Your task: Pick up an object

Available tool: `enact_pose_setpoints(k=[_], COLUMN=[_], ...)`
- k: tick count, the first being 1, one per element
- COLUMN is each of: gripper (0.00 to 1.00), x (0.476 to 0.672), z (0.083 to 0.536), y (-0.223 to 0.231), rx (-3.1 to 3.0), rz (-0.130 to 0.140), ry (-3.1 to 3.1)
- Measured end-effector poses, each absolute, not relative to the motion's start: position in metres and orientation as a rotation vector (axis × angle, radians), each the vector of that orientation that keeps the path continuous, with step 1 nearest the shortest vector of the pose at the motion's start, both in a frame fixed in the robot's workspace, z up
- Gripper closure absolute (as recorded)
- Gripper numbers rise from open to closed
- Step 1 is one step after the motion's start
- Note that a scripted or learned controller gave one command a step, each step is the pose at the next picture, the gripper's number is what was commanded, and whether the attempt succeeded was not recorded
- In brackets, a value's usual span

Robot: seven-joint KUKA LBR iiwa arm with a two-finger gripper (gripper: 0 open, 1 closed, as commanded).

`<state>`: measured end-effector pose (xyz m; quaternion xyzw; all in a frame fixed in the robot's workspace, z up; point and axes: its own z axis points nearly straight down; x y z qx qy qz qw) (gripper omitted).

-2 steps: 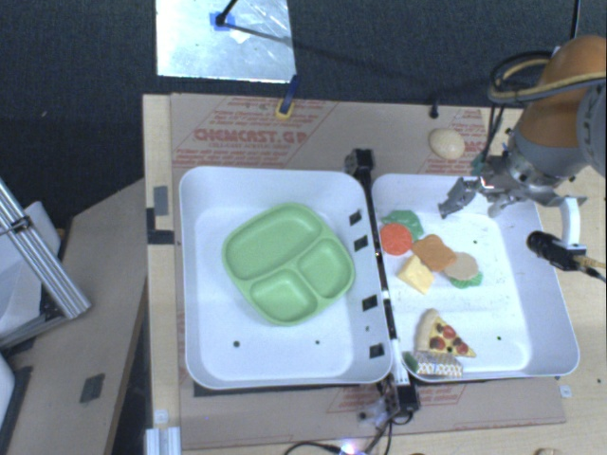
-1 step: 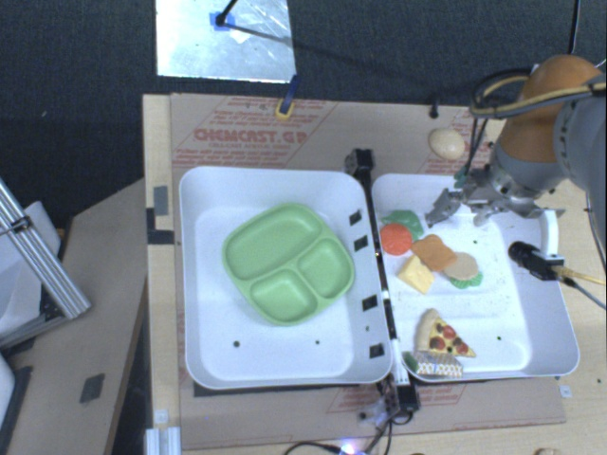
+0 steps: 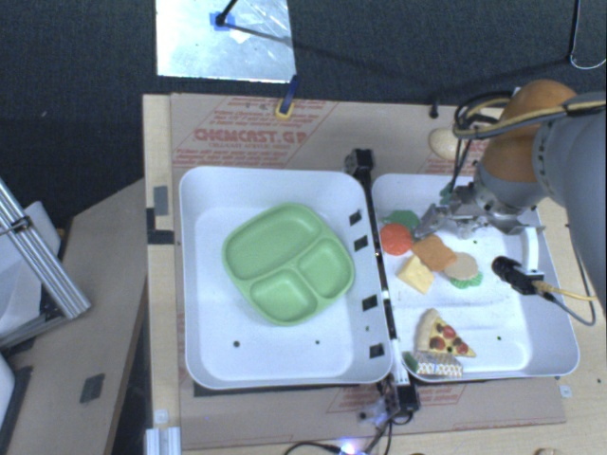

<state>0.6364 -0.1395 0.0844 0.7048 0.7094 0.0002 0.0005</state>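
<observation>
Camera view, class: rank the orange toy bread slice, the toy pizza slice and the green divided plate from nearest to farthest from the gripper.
1. Orange toy bread slice: right bin, just below the gripper.
2. Toy pizza slice: right bin, toward its front edge.
3. Green divided plate: left bin, across the divider.

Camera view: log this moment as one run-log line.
arm: over right bin | pincer: above toy food, near orange piece | pizza slice: untouched | green tray: left bin
</observation>
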Motion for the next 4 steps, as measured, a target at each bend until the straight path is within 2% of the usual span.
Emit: enact_pose_setpoints(k=[1, 2, 3, 4], gripper=[1.00, 1.00, 1.00, 1.00], x=[0.638, 0.634, 0.639, 0.640], z=[0.097, 0.160, 0.225, 0.225], y=[-0.140, -0.139, -0.139, -0.138], rx=[2.210, 2.213, 2.209, 2.212], rz=[0.005, 0.005, 0.007, 0.003], ry=[2.227, 2.223, 2.223, 2.227])
